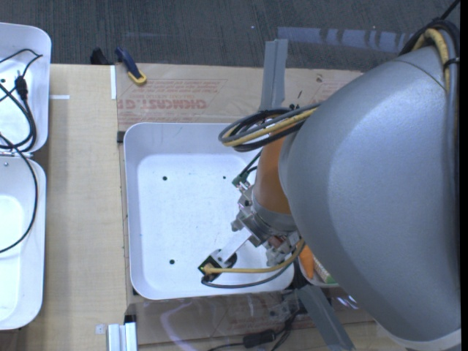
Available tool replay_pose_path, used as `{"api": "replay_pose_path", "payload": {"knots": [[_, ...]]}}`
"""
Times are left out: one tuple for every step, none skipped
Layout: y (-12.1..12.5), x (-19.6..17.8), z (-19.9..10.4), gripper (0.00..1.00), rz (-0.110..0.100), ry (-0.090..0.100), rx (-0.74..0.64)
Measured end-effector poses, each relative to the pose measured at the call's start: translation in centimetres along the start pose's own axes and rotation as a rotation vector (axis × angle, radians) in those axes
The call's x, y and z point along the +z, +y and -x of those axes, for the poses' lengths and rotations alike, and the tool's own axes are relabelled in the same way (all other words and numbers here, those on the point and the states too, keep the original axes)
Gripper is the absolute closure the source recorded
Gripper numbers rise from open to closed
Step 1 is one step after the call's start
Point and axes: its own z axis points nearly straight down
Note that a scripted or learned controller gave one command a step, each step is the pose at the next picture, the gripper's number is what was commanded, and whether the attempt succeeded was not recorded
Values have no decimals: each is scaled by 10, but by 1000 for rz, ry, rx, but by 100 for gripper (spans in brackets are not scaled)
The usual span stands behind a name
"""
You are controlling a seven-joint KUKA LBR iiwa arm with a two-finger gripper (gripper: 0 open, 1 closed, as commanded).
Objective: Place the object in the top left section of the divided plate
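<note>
Because the arm (380, 196) covered the 3 o'clock side of the white bin (164, 218), I could not tell the state of the hand (254, 229) or where the object lay; the step called for confirming the grasp first.

Light is even and diffuse, coming from above. The shallow white plastic bin (150, 218) at bench centre is bright, and the dark holes in its floor are sharp. A soft-edged shadow lies along its right side under the large rounded grey arm shell (380, 196). The shell is close to the lens, its outline soft and out of focus, with a pale sheen on its upper curve. Dark grey carpet (183, 20) beyond the far edge is dim with little detail. The pale wooden bench top (80, 196) is evenly lit. The second white bin (18, 269) at the left edge is washed out. There is faint glare on the clear plastic sheet (190, 316) at the near edge.
</note>
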Motion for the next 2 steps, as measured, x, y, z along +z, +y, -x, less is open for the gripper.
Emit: {"api": "replay_pose_path", "payload": {"knots": [[1,-7,2,100,-2,-7,-1],[-40,23,-31,100,2,2,316]]}}
